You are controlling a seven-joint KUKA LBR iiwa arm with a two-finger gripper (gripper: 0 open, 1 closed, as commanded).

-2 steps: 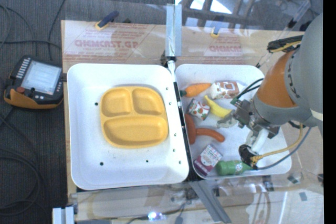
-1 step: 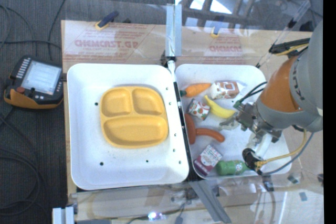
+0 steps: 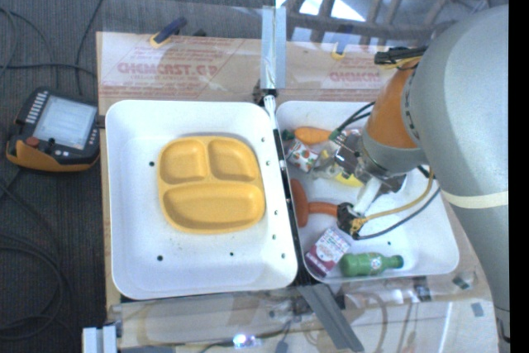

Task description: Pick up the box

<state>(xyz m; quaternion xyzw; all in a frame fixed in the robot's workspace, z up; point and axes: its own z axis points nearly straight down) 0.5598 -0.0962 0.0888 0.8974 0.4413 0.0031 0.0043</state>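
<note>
My grey arm (image 3: 471, 112) reaches in from the right, wrist bent down over the right white bin (image 3: 430, 256). My gripper (image 3: 331, 155) sits beside the small patterned box (image 3: 299, 153); I can't tell its opening.

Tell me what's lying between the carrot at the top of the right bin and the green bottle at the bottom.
In the camera view, between the carrot and the green bottle lie a sausage and the box.

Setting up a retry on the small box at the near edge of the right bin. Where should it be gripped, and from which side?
Come from above onto the box, jaws across its narrower width. It lies flat and tilted, with the green bottle touching one side, so avoid that side.
</note>
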